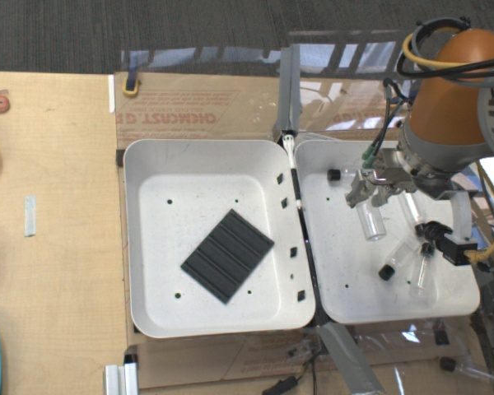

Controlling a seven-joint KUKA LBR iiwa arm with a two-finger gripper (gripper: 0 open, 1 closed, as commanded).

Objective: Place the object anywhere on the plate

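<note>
Ideally the gripper (379, 194), whose state I cannot tell, lowers squarely over the clear tube (370, 220) in the right bin (337, 303) before carrying it to the dark plate (228, 255).

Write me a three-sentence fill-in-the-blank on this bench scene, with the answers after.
1. The dark ribbed plate lies in the ____ bin.
2. The end effector hangs above the ____ bin.
3. The band above the arm's wrist is ____.

Answers: left; right; orange
</note>
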